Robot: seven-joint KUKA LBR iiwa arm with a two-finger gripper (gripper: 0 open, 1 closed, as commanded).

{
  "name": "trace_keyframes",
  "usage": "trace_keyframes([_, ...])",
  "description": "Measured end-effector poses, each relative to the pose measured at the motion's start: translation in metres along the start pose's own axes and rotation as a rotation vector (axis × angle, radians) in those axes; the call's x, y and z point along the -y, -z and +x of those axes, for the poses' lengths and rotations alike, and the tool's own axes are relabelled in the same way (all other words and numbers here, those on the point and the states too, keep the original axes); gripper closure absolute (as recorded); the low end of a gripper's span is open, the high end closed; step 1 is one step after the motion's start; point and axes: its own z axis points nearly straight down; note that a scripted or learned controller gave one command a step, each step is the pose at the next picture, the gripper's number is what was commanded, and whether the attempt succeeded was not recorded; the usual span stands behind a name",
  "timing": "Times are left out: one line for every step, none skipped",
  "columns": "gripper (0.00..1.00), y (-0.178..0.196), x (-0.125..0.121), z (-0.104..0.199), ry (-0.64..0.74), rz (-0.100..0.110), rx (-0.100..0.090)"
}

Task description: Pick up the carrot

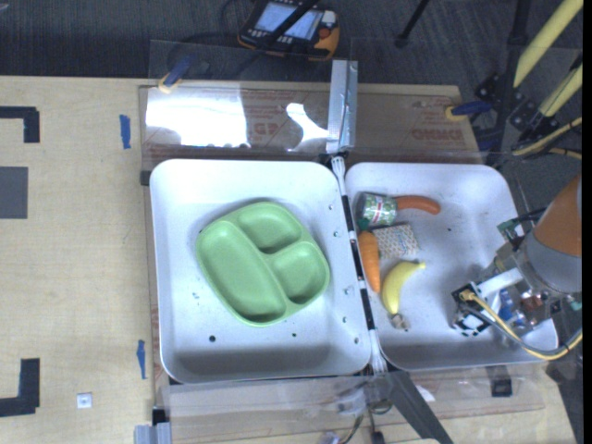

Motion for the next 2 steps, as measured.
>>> trace_keyframes([0.00,0.060,0.102,0.023,0.174,-0.021,0.012])
trace_keyframes([0.00,-0.002,0.065,0.014,0.321,-0.020,0.009])
